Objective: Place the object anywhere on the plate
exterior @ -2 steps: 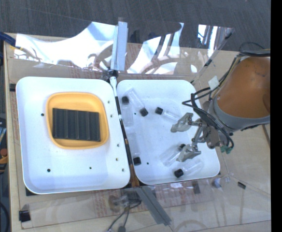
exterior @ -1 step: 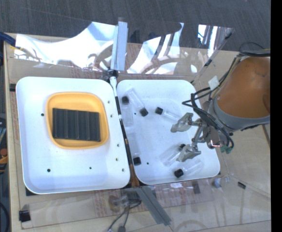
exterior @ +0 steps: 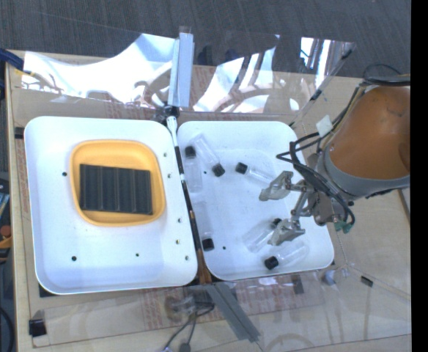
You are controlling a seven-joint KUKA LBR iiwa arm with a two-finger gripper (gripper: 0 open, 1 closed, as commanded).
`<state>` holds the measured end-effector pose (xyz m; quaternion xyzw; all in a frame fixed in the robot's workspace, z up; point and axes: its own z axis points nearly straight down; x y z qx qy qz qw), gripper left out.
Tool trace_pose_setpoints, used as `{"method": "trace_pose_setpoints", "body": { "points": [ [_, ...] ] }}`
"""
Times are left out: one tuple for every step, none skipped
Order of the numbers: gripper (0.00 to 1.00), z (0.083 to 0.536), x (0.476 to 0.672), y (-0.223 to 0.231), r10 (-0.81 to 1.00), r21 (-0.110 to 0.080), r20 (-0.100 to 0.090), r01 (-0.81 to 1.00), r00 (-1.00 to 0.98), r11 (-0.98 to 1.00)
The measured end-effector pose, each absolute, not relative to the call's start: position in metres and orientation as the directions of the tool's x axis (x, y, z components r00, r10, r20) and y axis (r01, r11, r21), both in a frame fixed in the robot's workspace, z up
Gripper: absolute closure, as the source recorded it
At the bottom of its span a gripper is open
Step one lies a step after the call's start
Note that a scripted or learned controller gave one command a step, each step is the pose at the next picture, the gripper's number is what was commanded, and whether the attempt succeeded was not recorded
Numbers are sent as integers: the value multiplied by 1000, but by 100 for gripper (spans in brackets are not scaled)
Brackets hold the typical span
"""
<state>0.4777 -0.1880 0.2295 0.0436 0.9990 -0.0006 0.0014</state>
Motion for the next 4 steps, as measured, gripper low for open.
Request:
{"method": "trace_pose_setpoints", "body": {
  "points": [
    [0, 229, 478, -188, 87, -1, -3, 87, -996, 996],
    [0, 229, 478, -188, 87, -1, -3, 87, -996, 996],
    [0, 188, 477, -210, -249, 2, 2, -249, -969, 969],
    [0, 218, 491, -209, -529, 0, -1, -529, -849, 849]
  ]
}}
